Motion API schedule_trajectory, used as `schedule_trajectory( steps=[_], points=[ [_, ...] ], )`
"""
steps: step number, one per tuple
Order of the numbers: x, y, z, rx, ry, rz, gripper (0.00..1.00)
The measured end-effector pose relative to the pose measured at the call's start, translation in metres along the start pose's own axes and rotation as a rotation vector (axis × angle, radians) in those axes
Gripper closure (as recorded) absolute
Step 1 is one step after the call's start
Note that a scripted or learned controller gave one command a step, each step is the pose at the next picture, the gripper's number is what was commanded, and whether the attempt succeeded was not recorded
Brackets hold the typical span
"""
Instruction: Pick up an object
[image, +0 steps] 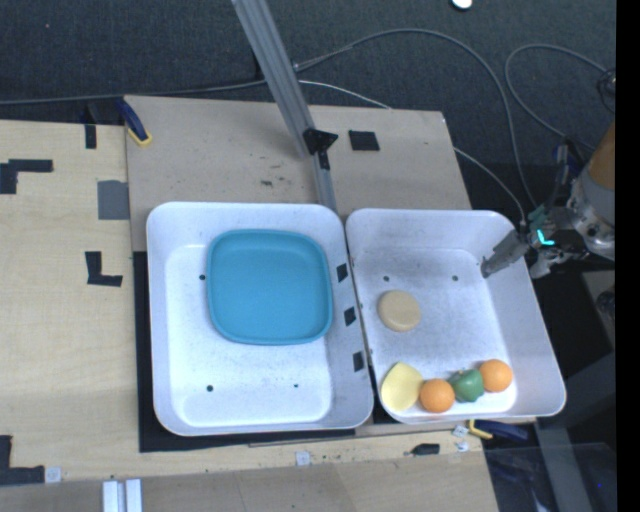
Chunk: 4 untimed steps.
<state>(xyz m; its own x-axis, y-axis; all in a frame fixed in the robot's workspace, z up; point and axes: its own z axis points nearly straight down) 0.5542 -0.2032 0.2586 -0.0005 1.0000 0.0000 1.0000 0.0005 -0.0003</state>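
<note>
The right bin (520, 300) holds several small items. A round beige piece (400, 310) lies near its middle. Along its front wall sit a yellow piece (401, 386), an orange ball (436, 396), a small green item (467, 385) and a second orange ball (496, 376). My gripper (521, 261) hovers over the bin's right rim, well to the right of and behind these items. Its two dark fingers are spread apart with nothing between them.
A square blue plate (268, 286) lies in the left bin (175, 330). A grey metal pole (290, 95) slants down to the gap between the bins. Cables run across the dark floor behind the bench and at the right.
</note>
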Motion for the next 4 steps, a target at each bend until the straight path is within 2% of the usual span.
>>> schedule_trajectory(
  steps=[1, 2, 4],
  points=[
    [0.0, 0.0, 0.0, 0.0, 0.0, 0.0, 0.0],
    [0.006, 0.003, 0.061, 0.005, 0.001, -0.001, 0.0],
    [0.008, -0.012, 0.16, 0.005, 0.001, 0.0, 0.0]
  ],
)
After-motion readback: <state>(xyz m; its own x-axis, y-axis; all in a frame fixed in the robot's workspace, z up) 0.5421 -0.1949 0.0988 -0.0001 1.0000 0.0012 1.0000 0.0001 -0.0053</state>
